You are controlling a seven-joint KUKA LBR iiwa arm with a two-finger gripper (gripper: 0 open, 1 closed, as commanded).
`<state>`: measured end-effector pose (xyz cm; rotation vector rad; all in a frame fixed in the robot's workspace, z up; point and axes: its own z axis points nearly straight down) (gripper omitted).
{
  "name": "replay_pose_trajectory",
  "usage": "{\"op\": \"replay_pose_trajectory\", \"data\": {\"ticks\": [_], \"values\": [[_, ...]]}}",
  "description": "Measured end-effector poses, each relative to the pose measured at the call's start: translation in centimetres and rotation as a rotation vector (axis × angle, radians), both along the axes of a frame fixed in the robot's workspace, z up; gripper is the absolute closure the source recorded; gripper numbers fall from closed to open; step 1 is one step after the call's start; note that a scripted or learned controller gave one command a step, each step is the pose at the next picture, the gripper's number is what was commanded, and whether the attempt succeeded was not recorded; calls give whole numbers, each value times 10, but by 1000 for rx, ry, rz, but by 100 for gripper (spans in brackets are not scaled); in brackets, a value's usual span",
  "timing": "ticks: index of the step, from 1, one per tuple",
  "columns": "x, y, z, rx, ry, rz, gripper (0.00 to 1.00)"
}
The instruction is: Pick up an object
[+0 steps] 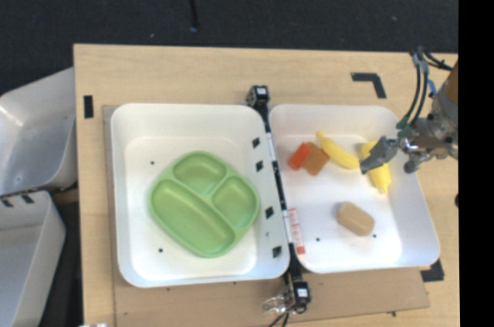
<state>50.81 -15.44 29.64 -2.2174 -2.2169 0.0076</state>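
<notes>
The right bin (409,241) holds several objects. An orange-red block (308,158) lies near its left wall, and a yellow banana (337,151) lies just right of the block. A tan oval lump (355,218) rests toward the front. A second yellow piece (380,176) lies near the right wall. My gripper (392,159) hangs over this yellow piece at the bin's right side, open, with one dark finger (375,156) to the piece's left and the other on its right. The piece's upper part is hidden by the gripper.
The left bin (131,256) holds a green divided plate (204,202). A raised divider with clips (272,179) separates the two bins. The wooden bench (193,75) surrounds them, and blue-green cables (421,86) run down to the wrist at the right edge.
</notes>
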Motion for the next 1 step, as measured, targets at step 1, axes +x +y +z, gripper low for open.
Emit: {"op": "replay_pose_trajectory", "data": {"ticks": [1], "values": [[2,0,5,-2,-10,2,0]]}}
